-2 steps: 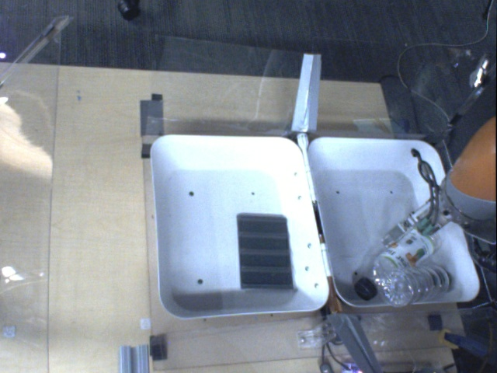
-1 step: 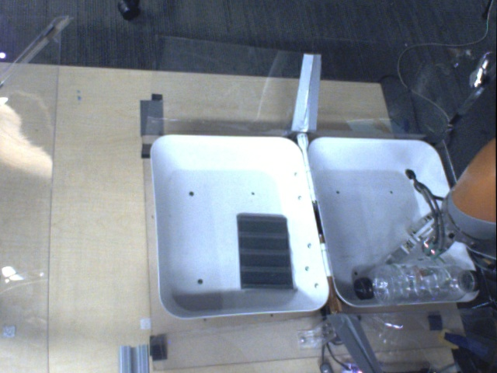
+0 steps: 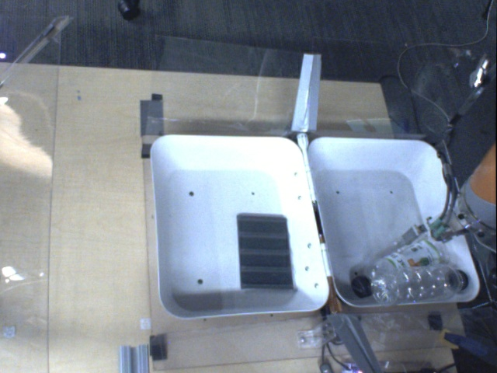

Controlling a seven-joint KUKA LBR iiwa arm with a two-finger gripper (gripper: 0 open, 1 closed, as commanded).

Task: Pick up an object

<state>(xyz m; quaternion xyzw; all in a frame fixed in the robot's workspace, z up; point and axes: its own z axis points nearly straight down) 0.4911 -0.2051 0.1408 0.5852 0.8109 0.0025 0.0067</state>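
Clear ribbed plastic bottle (image 3: pixel 408 280) – black cap; dark ridged rectangular block (image 3: pixel 265 251).

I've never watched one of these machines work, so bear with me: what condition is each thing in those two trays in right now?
Dark ribbed block: lying flat in the left tray, untouched.
Clear plastic bottle: on its side in the right tray, dark cap on, near the front wall.
Pincer: low over the bottle's upper end; whether it grips anything can't be told.

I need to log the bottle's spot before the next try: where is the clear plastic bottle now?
In the camera view the clear plastic bottle lies on its side in the right bin, along its near edge by the right corner.
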